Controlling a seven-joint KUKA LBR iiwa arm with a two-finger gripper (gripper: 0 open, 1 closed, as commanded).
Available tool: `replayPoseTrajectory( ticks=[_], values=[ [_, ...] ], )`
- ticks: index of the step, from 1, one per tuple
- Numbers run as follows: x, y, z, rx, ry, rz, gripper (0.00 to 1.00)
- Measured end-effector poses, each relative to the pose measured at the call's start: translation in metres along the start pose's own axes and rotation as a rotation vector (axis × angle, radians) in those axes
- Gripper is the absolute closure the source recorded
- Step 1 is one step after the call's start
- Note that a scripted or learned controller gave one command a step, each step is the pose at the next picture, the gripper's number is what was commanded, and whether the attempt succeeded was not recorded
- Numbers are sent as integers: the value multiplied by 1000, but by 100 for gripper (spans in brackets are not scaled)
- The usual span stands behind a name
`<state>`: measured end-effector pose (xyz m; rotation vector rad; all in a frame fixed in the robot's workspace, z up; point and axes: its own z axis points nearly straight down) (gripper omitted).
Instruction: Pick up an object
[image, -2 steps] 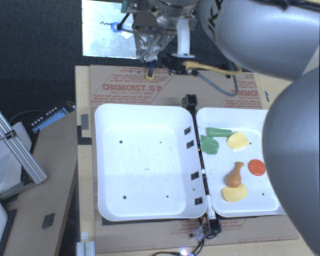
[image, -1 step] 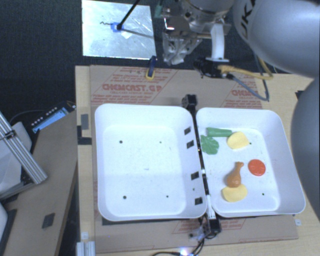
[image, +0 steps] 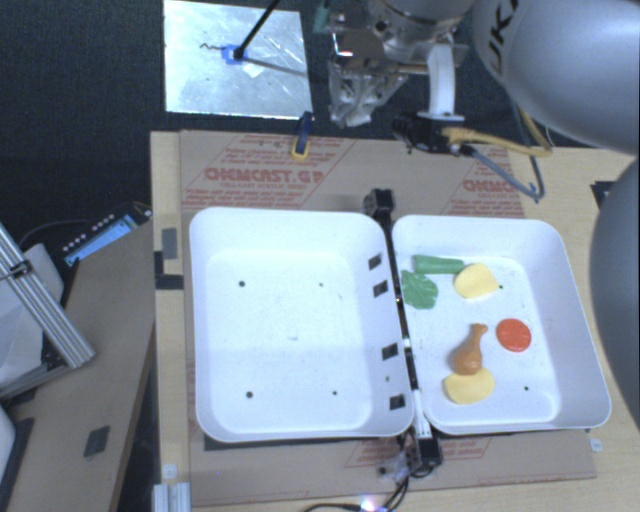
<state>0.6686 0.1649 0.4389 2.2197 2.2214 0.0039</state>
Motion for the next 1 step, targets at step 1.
replayPoseTrajectory(
  ticks=[1],
  values=[
    [-64,0,15,2,-3,5,100]
  ],
)
